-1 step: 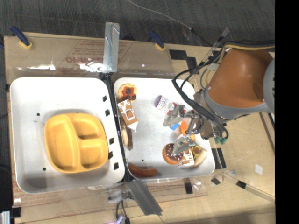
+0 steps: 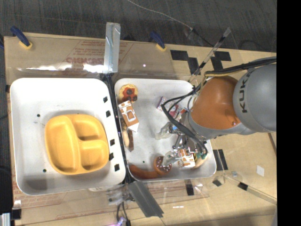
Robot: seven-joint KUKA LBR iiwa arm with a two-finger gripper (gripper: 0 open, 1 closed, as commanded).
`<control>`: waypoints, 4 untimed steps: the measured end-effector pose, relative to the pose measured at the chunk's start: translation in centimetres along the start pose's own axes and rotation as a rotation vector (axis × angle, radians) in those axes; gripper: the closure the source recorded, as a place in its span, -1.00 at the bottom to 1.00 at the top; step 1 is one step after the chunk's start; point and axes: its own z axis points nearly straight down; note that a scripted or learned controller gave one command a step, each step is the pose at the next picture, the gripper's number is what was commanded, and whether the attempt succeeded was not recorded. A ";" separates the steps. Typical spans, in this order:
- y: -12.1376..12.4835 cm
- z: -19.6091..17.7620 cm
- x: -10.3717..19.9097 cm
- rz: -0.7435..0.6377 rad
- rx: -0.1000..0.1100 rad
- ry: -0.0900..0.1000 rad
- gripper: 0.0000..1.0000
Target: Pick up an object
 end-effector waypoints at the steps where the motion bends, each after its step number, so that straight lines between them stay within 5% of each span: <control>1: 6.5 0.8 -8.4 -0.519 0.000 -0.003 -1.00; 2: 1.7 0.6 -3.5 -0.457 0.002 -0.005 -1.00; 3: -2.3 0.6 -1.3 -0.566 -0.001 -0.006 -1.00; 4: -4.0 0.5 0.4 -0.583 0.004 -0.014 -1.00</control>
